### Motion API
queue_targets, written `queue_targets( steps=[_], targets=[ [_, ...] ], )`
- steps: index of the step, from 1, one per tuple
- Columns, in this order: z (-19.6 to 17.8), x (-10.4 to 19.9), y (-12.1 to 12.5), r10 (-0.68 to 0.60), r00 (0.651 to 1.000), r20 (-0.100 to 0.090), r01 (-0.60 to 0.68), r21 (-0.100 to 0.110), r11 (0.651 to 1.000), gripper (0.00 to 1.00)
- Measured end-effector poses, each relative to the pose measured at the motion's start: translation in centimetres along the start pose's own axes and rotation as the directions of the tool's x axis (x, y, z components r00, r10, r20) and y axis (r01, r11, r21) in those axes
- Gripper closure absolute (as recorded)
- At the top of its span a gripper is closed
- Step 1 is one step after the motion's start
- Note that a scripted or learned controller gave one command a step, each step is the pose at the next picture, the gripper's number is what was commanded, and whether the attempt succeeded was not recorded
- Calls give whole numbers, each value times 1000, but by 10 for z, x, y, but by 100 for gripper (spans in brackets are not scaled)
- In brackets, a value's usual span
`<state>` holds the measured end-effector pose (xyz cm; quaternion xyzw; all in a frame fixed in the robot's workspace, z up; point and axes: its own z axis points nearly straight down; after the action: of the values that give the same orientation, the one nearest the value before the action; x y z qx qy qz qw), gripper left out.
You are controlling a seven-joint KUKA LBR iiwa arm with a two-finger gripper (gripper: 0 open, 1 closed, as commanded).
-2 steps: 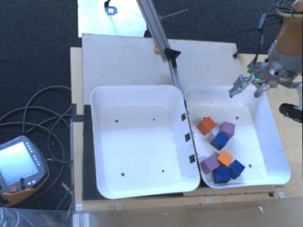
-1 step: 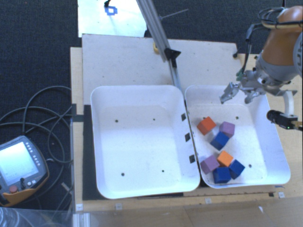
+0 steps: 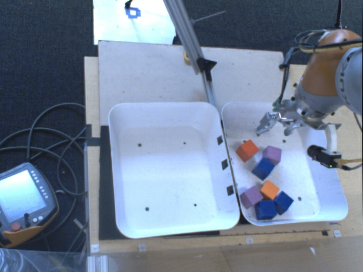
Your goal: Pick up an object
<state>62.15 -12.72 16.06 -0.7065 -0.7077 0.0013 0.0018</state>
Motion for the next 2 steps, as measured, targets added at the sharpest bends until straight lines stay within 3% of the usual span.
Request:
queue_targets(
  steps=[1,2],
  targets=[
    [53,0,6,2,1000,3,-2,-22,1000,0],
    [45,1,3,-2,1000,3,2,-15,1000,100]
  ],
)
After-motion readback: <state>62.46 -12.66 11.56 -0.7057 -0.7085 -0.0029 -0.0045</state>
